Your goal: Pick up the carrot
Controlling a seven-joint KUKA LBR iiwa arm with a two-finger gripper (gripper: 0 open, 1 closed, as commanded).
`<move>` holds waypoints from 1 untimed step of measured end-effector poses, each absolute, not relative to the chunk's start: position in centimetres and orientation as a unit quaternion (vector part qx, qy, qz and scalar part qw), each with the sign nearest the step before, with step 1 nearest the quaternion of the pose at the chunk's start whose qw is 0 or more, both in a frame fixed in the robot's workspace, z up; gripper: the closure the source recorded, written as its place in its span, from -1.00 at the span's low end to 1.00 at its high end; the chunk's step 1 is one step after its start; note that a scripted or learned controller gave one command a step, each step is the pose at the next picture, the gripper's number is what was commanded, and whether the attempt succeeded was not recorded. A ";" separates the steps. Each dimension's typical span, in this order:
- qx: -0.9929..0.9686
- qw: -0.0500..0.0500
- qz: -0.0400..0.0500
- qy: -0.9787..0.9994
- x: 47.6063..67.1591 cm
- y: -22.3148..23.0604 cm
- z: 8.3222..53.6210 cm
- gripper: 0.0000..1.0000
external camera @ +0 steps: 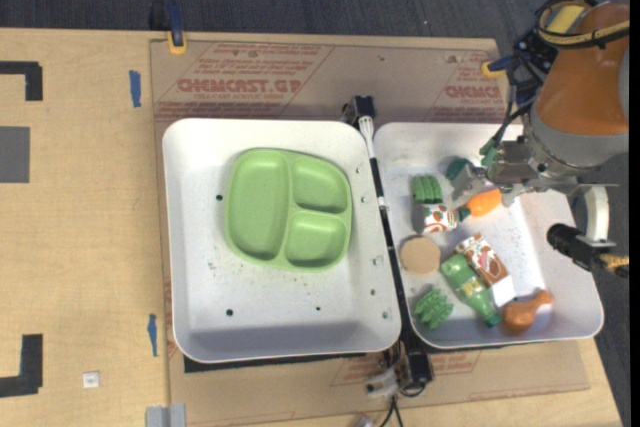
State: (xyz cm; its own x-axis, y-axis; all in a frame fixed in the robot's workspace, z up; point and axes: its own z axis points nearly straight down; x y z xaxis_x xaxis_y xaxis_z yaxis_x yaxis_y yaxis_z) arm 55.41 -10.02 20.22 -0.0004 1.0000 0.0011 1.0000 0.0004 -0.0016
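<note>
In the middle left of the frame, a green plate (289, 207) sits in the left bin (190, 245). At the middle right, the carrot (484, 203) lies in the right bin (580, 315), right by the gripper (497, 177). I cannot tell if the gripper is wide or narrow; I think it is reaching to grab and must close on the carrot, then lift.

A matt, smooth plastic finish is shown by the green plate (288, 208). The white bins (190, 245) appear glossy plastic. The bench (80, 215) is seemingly matt cardboard.
</note>
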 end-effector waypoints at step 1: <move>-0.741 -0.005 -0.005 -0.671 56.6 -13.1 13.3 -1.00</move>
State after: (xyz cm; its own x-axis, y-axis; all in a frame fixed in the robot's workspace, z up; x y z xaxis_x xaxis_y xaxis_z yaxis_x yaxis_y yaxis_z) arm 56.59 -13.09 13.34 0.0982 0.9952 0.0010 0.9951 -0.0982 0.0140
